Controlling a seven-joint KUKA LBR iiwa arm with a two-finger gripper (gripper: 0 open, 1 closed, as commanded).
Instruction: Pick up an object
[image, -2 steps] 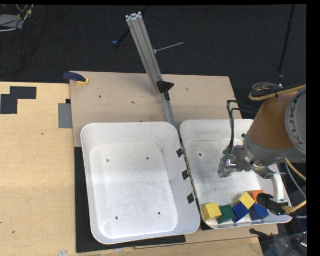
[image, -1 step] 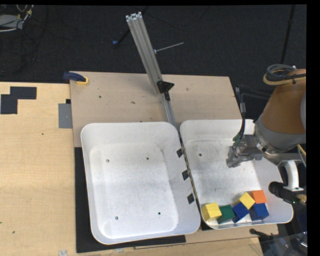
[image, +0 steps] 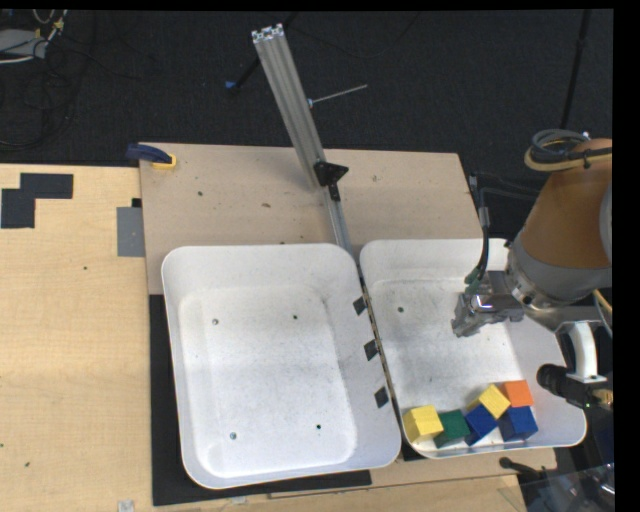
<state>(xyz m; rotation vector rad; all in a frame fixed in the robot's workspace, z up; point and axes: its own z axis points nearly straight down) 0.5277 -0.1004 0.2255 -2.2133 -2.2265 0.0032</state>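
- Clustered in the right bin's (image: 430, 280) near corner: a yellow block (image: 424, 420), green block (image: 452, 428), a second yellow block (image: 493, 401), an orange block (image: 517, 392) and two blue blocks (image: 481, 424) (image: 518, 424), touching one another.
- Gripper (image: 468, 318): poised over the same bin's middle, well apart from the blocks; whether it is released or clenched cannot be told.
- Left bin (image: 190, 270): just beside the right one.

A bare aluminium rail (image: 297, 105) is leaning up and away from the seam between the bins, a black clamp (image: 328, 173) gripping it partway down. A blue-and-yellow clip (image: 152, 155) is sitting at the board's (image: 250, 190) far left corner, and black cables (image: 30, 40) are trailing over the dark floor beyond.
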